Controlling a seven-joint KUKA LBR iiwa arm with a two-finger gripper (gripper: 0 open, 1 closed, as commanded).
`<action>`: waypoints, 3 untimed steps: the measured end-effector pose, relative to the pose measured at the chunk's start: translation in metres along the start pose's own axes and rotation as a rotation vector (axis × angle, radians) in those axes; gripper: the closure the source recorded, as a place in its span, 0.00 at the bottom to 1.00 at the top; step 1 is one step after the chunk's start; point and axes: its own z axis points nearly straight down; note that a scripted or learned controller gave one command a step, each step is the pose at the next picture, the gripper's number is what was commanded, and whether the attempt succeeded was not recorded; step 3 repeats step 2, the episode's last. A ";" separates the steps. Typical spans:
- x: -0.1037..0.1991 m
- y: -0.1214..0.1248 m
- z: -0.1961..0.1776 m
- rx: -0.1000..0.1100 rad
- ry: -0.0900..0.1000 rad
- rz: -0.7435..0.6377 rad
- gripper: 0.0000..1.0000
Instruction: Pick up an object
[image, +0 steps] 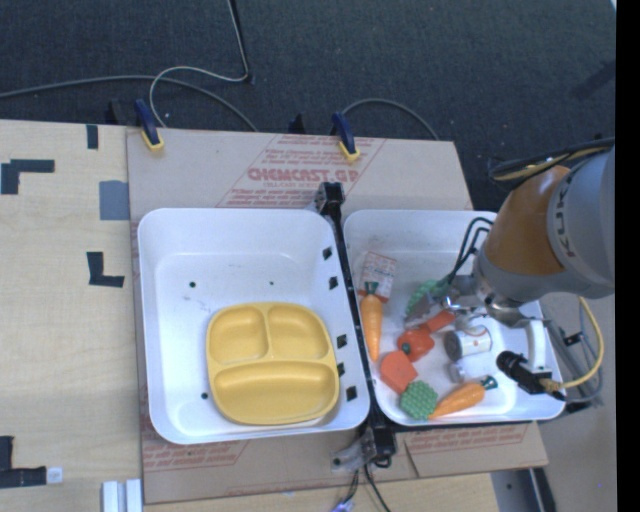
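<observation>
Right bin (400, 225) holds the clutter of toy food. Landmark: the long orange carrot (371, 322), lying lengthwise just beside the divider between the 2 bins. Right of it: a red piece (418, 343), a 2nd red block (397, 371) below that, a green textured piece (418, 399) lower again, and another carrot with a green tip (462, 397) near the bin's lower right corner. Above the carrot, a small clear packet (377, 267). A green leafy item (428, 293) lies to the upper right.

Gripper (462, 318) low in the right bin, well right of the carrot, among the items; fingers' state cannot be told.

Left bin (160, 300): 1 yellow divided plate (272, 362), 3 compartments, left of the carrot across the divider.
</observation>
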 end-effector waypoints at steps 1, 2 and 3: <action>0.000 0.001 -0.010 -0.003 -0.001 0.000 1.00; 0.086 -0.018 -0.098 0.002 0.001 -0.002 1.00; 0.086 -0.018 -0.098 0.002 0.001 -0.002 1.00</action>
